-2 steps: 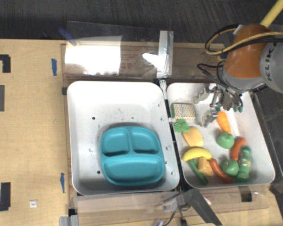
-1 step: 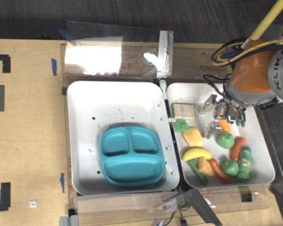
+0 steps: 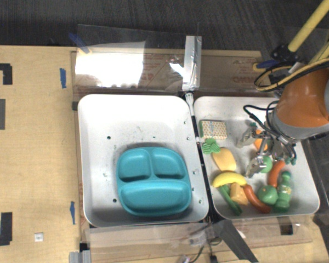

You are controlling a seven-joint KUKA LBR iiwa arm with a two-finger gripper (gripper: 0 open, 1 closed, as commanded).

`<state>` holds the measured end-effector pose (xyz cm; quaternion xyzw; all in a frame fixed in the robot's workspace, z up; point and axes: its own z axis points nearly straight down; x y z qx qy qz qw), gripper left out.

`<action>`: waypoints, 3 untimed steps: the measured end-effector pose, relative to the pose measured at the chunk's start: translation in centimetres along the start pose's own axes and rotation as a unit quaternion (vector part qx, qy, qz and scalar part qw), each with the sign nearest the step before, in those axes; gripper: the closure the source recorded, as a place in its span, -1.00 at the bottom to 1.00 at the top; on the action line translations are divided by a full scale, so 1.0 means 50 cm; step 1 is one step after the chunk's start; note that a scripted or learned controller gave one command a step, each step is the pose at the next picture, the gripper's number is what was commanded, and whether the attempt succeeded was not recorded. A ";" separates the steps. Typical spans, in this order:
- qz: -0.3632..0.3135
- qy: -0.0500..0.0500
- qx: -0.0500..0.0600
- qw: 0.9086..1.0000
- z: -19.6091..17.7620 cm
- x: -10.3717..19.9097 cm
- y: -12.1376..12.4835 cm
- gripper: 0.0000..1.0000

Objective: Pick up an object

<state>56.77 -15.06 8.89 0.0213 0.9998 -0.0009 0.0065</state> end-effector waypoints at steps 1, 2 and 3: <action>-0.055 0.000 -0.001 0.998 0.002 -0.053 -0.048 -1.00; -0.040 0.000 -0.001 0.999 0.001 -0.056 0.041 -1.00; -0.118 -0.002 0.000 0.993 -0.001 0.032 0.030 -1.00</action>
